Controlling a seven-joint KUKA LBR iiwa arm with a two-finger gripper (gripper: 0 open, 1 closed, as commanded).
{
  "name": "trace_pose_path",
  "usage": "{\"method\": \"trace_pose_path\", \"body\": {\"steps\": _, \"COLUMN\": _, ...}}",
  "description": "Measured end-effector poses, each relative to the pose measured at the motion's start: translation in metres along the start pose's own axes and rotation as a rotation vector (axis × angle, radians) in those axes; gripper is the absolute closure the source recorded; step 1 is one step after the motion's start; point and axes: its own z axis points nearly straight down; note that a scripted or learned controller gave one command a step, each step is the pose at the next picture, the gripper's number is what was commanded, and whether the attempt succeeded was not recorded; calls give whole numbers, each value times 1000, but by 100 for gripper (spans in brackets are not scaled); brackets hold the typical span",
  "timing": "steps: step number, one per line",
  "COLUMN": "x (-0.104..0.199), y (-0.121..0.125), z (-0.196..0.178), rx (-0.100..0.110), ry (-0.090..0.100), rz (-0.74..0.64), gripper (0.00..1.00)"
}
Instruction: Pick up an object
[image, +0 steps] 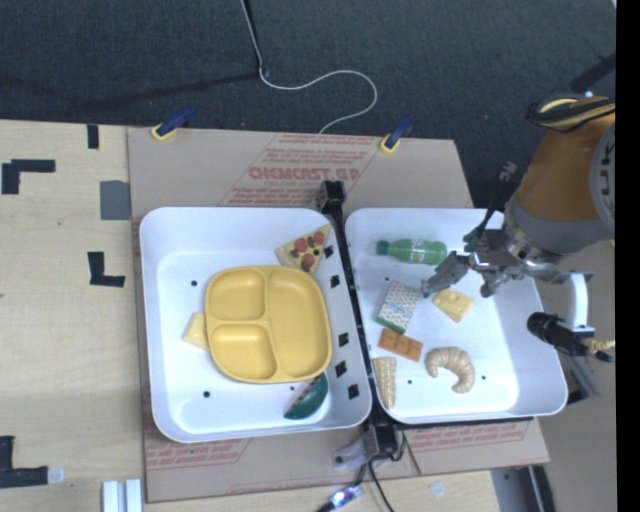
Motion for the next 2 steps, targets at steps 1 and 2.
{"method": "trace_pose_path", "body": {"steps": 1, "x": 0, "y": 3, "z": -8, "rx": -14, "ry": -2, "rz": -4, "gripper": 0}}
{"method": "trace_pose_path", "body": {"steps": 2, "x": -8, "y": 2, "z": 53, "rx": -8, "ry": -2, "rz": -3, "gripper": 0}}
